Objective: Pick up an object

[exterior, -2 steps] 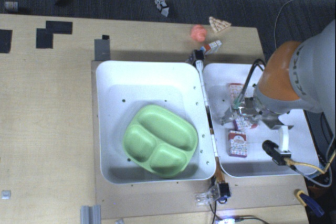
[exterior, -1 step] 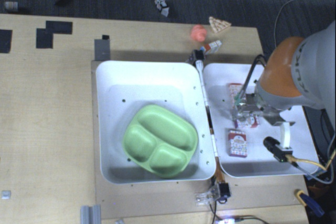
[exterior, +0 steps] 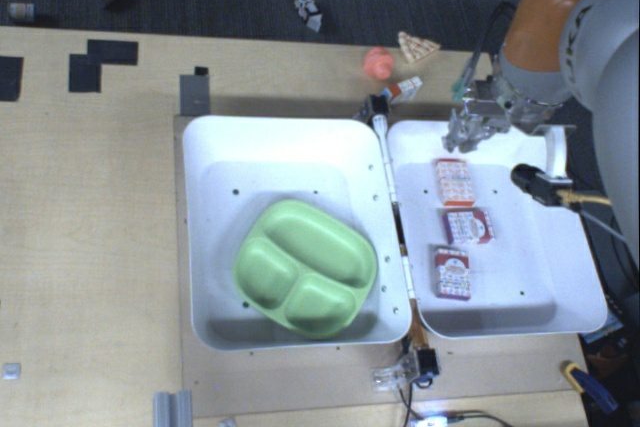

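Note:
Three small red-and-white packets lie in a column in the right bin (exterior: 520, 315): a top packet (exterior: 454, 181), a middle packet (exterior: 466, 226) and a bottom packet (exterior: 453, 273). My gripper (exterior: 463, 137) hangs over the far end of that bin, just beyond the top packet, with nothing seen between its fingers. A green divided plate (exterior: 305, 265) lies in the left bin (exterior: 215, 215).
On the bench beyond the bins lie a pink ball (exterior: 378, 63), a pizza-slice toy (exterior: 417, 46) and a small marker-like item (exterior: 400, 91). A grey bracket (exterior: 194, 93) stands at the left bin's far corner. Small bits are scattered on the dark floor.

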{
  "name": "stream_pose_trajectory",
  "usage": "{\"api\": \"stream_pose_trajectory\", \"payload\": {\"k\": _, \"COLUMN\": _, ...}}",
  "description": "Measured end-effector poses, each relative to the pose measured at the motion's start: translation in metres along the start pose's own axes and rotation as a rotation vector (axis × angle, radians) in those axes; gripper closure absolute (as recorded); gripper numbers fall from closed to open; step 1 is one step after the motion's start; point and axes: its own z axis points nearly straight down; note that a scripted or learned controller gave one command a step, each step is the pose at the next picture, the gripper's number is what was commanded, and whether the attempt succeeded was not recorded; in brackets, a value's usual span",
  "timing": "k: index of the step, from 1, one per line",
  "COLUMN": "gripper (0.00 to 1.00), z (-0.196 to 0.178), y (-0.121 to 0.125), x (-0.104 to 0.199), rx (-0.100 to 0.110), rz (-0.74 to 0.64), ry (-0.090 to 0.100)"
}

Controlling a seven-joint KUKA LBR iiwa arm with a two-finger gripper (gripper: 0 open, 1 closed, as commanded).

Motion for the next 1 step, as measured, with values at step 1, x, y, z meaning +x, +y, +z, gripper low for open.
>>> {"api": "stream_pose_trajectory", "payload": {"k": 1, "gripper": 0.0, "z": 0.0016, "y": -0.001, "x": -0.0002, "rx": 0.004, "rz": 0.0, "ry": 0.0}}
